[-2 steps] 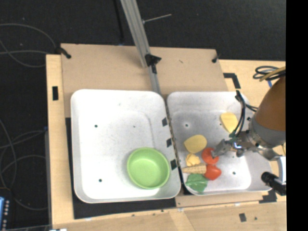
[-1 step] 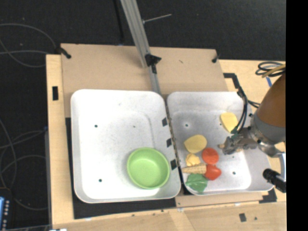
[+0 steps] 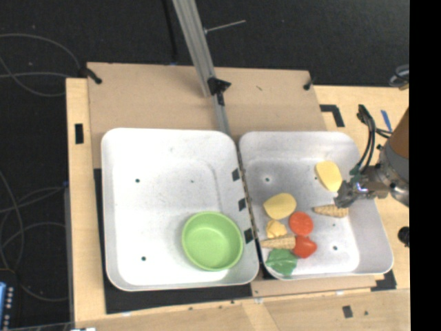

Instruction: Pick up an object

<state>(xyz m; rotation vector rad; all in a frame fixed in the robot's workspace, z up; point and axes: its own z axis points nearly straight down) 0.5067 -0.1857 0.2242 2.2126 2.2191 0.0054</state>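
The right bin [image 3: 296,150] holds several small toy foods. A yellow oval piece [image 3: 329,175] lies near its right side, and a larger yellow piece [image 3: 280,204] sits at the middle. Below them are two red pieces [image 3: 301,223] [image 3: 305,247], a small yellow one [image 3: 275,227] and a green one [image 3: 280,261]. A tan cone [image 3: 329,212] lies flat towards the right, and a second tan stick [image 3: 278,242] lies near the divider. My gripper [image 3: 344,198] reaches in from the right, low over the bin, its tip right at the tan cone's right end and just below the yellow oval.
A green bowl [image 3: 212,240] stands in the left bin [image 3: 138,164], at its front right. A metal pole [image 3: 196,43] slants up from behind the bins. Cables hang off the arm [image 3: 393,164] at the right edge.
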